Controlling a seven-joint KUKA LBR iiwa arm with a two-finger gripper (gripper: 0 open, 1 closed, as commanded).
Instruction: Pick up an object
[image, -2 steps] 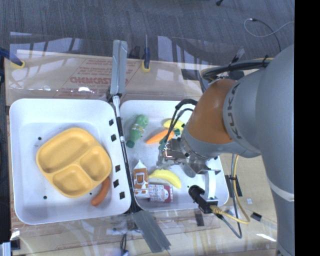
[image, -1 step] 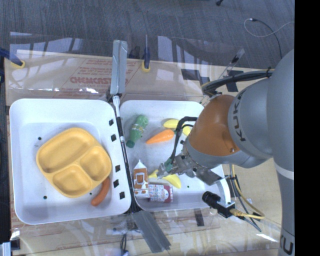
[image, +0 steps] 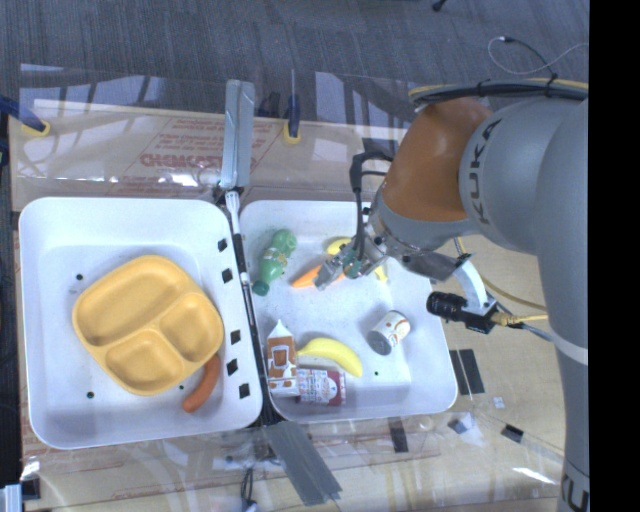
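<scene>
floor (image: 200, 40): dk grey carpet, top of view | desk (image: 500, 440): light wood, glossy clear sheet w/ glare | red-print paper (image: 190, 145) under sheet, top L | black tape bits (image: 468, 372) on desk, R | cables (image: 530, 60) top R | light even, soft shadows

One fixed camera looked down at a slant from above the desk (image: 120, 150), far enough to take in both bins (image: 60, 400), the arm (image: 520, 170) entering right of them.

Two white bins (image: 40, 300); one yellow tray (image: 145, 322), one sausage (image: 203, 385), one green bottle (image: 274, 256), one carrot (image: 306, 277), two bananas (image: 330, 353), two cartons (image: 281, 356), one can (image: 388, 330).
</scene>
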